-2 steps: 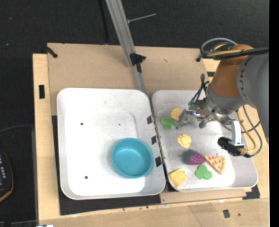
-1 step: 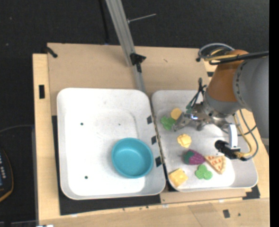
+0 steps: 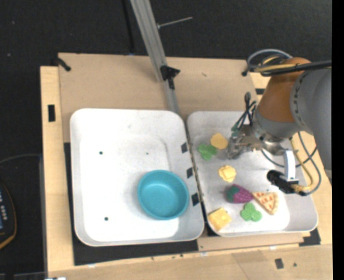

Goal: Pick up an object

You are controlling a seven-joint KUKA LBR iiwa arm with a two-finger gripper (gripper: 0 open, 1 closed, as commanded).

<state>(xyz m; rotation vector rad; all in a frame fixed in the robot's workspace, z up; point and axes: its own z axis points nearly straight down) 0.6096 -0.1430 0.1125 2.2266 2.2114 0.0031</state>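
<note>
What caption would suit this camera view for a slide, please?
KUKA gripper lowered into the right bin among toy foods; blue bowl in the left bin.

I see two white bins (image 3: 90, 156), one blue bowl (image 3: 162, 193), three yellow toys (image 3: 219, 140), two green toys (image 3: 207, 151), one purple toy (image 3: 239, 194) and one pizza slice toy (image 3: 266, 202).

In the left bin (image 3: 101, 133) we see much open floor; the blue bowl (image 3: 162, 194) stands near its lower right corner. The right bin (image 3: 303, 223) is crowded: small toys lie close together, with narrow gaps between them. A metal pole (image 3: 154, 45) crosses above, behind the bins.
</note>
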